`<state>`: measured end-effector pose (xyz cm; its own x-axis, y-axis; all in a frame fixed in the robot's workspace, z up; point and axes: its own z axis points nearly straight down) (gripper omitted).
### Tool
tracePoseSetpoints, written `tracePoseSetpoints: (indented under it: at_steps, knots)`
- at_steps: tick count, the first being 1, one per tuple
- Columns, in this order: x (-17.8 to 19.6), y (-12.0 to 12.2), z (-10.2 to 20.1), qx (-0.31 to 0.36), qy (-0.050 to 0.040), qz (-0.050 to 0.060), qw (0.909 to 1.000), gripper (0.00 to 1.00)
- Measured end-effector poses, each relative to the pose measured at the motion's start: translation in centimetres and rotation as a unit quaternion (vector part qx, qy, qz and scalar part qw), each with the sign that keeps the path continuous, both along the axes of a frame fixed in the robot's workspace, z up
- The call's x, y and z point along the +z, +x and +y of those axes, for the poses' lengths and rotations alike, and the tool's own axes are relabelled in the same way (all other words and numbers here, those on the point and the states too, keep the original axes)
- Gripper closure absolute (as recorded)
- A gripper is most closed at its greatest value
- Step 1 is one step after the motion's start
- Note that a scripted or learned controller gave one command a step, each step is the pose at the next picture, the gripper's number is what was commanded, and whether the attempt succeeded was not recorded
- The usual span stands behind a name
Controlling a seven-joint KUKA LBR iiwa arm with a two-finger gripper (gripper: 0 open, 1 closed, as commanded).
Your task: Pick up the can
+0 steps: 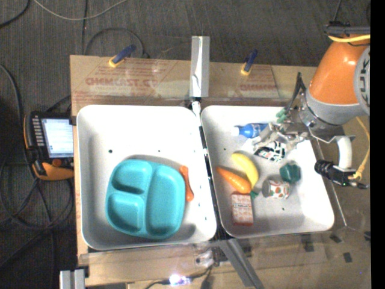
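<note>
The can (277,189) is small and white with red and green print, and it lies in the right bin (319,218) near the front right. My gripper (275,138) hangs over the back part of that bin, above a black-and-white object (271,153). It is well behind the can and apart from it. The grey and orange arm (340,80) reaches in from the right.
Around the can lie a dark green object (290,172), a banana (246,166), a carrot (233,179) and a red box (242,210). A blue bottle (249,129) rests at the back. The left bin (90,131) holds a teal divided plate (146,198) and an orange item (187,183).
</note>
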<state>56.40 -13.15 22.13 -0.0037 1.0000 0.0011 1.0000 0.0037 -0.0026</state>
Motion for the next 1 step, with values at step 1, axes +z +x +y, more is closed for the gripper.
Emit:
tracePoseSetpoints:
  at_steps: [1]
  knots:
    - [-5.02, -3.25, -7.55, -0.038, -0.0015, 0.0, 0.9993, 0.0]
